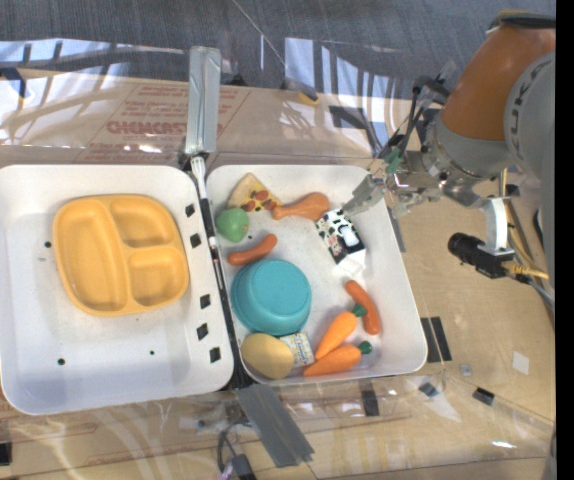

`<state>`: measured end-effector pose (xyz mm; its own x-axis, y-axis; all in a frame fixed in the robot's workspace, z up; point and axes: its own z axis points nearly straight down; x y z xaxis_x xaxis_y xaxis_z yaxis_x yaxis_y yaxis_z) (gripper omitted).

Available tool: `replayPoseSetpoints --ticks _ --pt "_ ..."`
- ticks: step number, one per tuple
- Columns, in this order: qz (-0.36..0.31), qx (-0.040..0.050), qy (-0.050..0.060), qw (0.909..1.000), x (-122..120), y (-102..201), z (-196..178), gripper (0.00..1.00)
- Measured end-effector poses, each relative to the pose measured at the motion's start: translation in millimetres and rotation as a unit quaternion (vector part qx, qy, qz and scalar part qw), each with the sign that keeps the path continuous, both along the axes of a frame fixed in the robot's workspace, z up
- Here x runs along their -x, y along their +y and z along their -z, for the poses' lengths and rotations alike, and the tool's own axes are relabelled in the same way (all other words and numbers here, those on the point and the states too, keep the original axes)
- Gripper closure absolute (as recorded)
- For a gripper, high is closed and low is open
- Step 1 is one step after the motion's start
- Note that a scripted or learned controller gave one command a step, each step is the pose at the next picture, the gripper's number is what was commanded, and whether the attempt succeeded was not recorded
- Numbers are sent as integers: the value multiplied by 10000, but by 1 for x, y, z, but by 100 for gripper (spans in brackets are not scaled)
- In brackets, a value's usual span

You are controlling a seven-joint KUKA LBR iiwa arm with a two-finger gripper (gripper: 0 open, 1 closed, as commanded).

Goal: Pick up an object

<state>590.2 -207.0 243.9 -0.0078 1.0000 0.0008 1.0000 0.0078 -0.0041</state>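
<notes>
While tool (372, 190) hovers at right bin (399, 268) rim, finger state unclear; glossy teal bowl (271, 295) round, carrots (335, 346) tapered.

Two shallow white bins sit side by side, left bin (7, 268) and right bin (407, 313). One yellow three-compartment plastic tray (119, 252), one teal bowl (271, 296), two orange toy carrots (339, 330), two toy sausages (252, 249), one green ball (232, 224), one pizza slice (252, 195).

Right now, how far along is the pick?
Nothing looks picked yet. The end effector sits over the right bin's upper right edge, near the black-and-white carton, with nothing visibly held. The teal bowl, carrots and sausage lie in the bin. Descent, grasp and lift remain.
</notes>
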Motion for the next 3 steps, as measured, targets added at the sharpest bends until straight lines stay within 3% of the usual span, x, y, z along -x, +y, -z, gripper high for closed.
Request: replayPoseSetpoints --ticks 1,2,3 --pt "13 -11 29 10000 96 26 82 0" --pt "150 4 -24 9999 113 26 33 0" --pt "145 1 -10 9999 113 27 34 0"
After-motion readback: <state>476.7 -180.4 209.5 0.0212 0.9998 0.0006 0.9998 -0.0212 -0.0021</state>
